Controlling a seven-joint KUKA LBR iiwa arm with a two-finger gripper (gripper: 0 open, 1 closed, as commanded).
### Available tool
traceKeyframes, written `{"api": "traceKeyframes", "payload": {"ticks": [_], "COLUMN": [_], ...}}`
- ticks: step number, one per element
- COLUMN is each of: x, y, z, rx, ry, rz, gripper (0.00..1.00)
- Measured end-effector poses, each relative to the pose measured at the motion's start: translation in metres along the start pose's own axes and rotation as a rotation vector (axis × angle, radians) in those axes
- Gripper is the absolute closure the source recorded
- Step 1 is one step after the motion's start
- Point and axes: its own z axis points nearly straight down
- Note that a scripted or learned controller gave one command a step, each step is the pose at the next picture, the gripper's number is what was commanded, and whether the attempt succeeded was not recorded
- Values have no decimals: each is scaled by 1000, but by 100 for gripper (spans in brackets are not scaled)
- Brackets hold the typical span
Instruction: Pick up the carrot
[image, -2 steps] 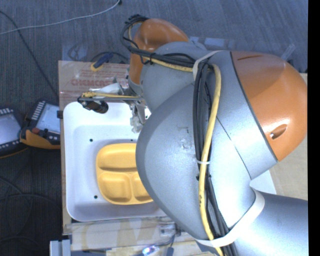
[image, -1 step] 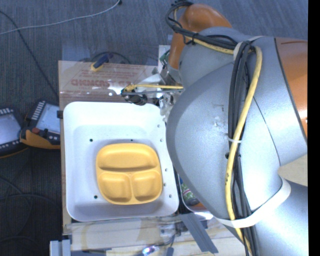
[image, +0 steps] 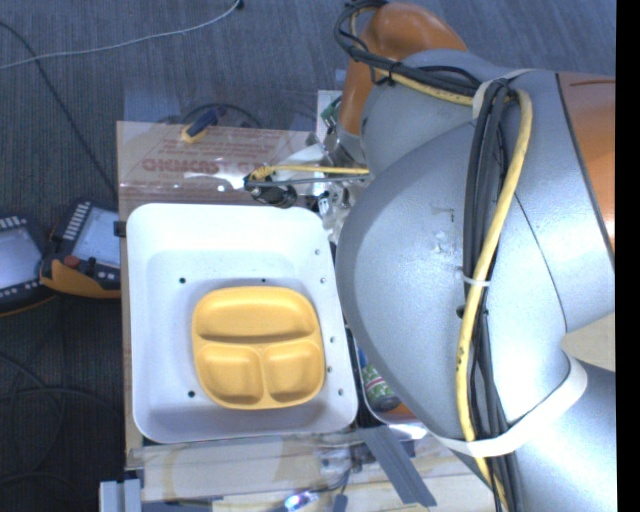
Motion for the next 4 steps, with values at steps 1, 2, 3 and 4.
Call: {"api": "traceKeyframes", "payload": {"ticks": [1, 2, 3, 4], "x": [-25, -12, -6, -64], "y": [44, 51, -33, 41], "z": [-50, 40, 51, 11], "rx": [4, 4, 5, 2], "ry": [5, 2, 4, 3], "rz": [124, 122, 119, 116], "gripper": [100, 100, 100, 100]}}
